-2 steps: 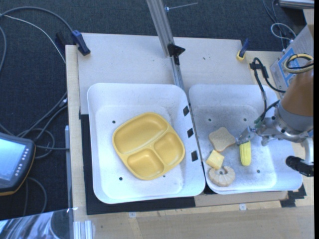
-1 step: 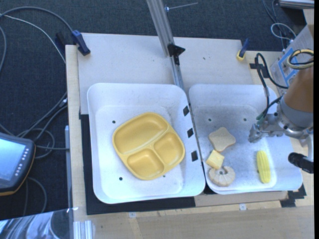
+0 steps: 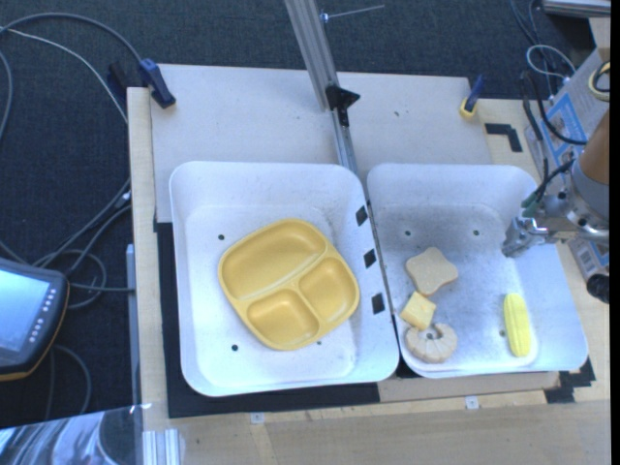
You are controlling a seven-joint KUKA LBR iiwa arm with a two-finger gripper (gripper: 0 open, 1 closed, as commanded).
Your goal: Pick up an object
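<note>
Can't tell if your gripper [image 3: 516, 237] is open; the corn [image 3: 517, 325] hugs the bin wall [image 3: 572, 308], so you could clip it

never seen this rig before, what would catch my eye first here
The big yellow divided plate stands out most, lying alone in the left bin. In the right bin, three tan food-like pieces cluster near the bin's front left, and a yellow corn cob lies apart near the front right. The gripper hangs over that bin's right edge, above the corn.
</note>
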